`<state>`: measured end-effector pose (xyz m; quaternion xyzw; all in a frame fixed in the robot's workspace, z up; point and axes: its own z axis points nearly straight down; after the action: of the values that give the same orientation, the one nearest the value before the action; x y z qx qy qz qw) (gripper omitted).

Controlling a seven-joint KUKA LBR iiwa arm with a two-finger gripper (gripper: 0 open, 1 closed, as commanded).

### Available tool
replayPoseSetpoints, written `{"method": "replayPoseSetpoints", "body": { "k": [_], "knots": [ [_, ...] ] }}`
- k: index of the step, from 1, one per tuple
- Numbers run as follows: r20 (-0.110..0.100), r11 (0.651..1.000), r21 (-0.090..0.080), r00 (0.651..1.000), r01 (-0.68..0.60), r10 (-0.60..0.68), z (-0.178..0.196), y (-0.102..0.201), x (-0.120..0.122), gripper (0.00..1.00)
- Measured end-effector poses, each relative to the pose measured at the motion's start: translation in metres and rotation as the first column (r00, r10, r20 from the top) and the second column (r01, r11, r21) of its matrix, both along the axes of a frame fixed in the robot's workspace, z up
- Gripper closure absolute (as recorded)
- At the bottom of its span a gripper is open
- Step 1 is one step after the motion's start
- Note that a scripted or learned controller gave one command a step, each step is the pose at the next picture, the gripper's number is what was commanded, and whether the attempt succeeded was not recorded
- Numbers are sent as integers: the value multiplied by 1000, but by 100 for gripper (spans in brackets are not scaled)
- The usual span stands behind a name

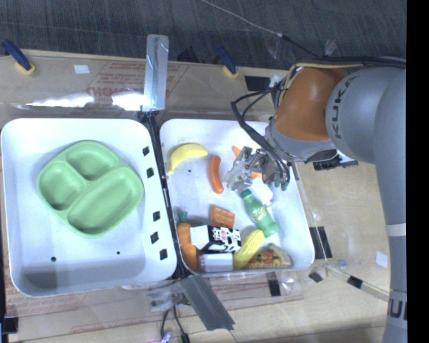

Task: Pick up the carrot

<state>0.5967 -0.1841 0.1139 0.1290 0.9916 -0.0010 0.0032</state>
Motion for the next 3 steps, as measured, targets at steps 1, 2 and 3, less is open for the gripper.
{"method": "replayPoseSetpoints", "body": {
  "k": [1, 2, 3],
  "knots": [
    [-4, 992, 4, 992, 126, -126, 43, 49, -44, 100],
    [3, 999, -2, 999, 53, -53, 134, -30, -40, 100],
    [-3, 999, 1, 999, 49, -49, 131, -27, -40, 0]
  ]
}}
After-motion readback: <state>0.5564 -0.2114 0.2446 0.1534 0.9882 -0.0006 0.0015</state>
